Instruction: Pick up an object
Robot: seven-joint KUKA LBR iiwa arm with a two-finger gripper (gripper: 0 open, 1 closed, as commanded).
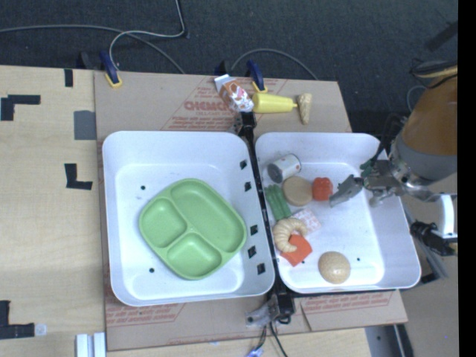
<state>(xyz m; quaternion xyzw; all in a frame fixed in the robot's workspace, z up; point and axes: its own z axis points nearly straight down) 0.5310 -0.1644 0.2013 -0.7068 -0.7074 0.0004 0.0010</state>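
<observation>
The right bin [372, 222] holds several small items along its left side: a grey can [282, 167], a tan round piece [297, 192], a small red piece [321, 189], a green stick [277, 203], a croissant [288, 230], an orange-red piece [298, 250] and a tan ball [334, 266]. My gripper [346, 191] reaches in from the right above the bin, just right of the small red piece. Its dark fingers [342, 195] point left and nothing shows between them.
The left bin [126, 162] holds a green divided plate [193, 227]. Behind the bins on the cardboard lie a yellow toy [277, 104] and a small wrapped packet [236, 93]. The right bin's floor to the right of the items is bare.
</observation>
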